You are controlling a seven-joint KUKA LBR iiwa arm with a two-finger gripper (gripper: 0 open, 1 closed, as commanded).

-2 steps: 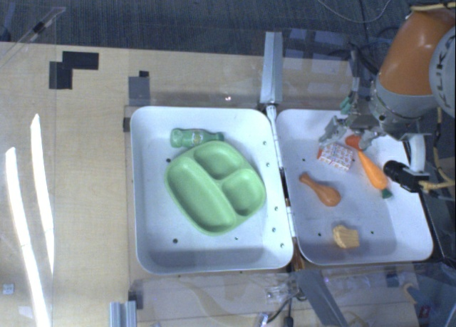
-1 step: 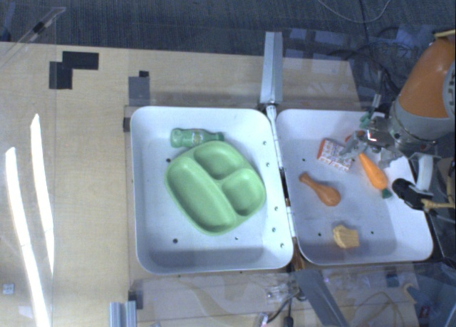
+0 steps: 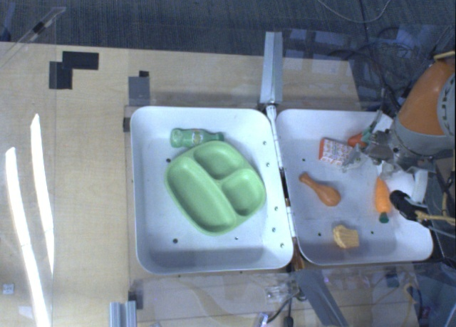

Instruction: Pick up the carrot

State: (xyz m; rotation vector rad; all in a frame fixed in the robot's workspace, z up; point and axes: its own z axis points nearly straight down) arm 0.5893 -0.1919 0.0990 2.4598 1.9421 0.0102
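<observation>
Claw [image 3: 376,149]: sits over the upper right part of the right bin [image 3: 306,244], below the orange band of the arm [image 3: 427,108]. The metal parts at the wrist are small, cluttered and partly blurred together. I cannot tell how far the claw is open, and nothing can be made out as gripped in it. Its tip lies just beside the orange-and-white packet [image 3: 333,151]; contact cannot be confirmed at this slant.

Carrot [image 3: 382,199]: lies in the right bin near its right wall, roughly upright in the view, green end toward the bottom. It is below the claw and apart from it. A black part [image 3: 403,204] and a white part of the rig sit just to its right; whether they touch the carrot is unclear.

Other items, right bin: 1 tan drumstick-shaped piece [image 3: 320,189] near the middle, lying at a slant; 1 yellowish chunk [image 3: 345,236] near the front wall. Both are well apart from the claw.

Left bin [image 3: 146,197]: 1 green divided plate [image 3: 214,187] with 3 compartments, tilted in the view; 1 green bottle [image 3: 194,136] lying on its side, just touching or just beside the plate's upper rim.

Hidden or cut off: the arm runs out of the view at the right edge, and it covers the right bin's upper right corner. Cables [image 3: 370,12] cross the dark floor above the bench [image 3: 71,176].
</observation>
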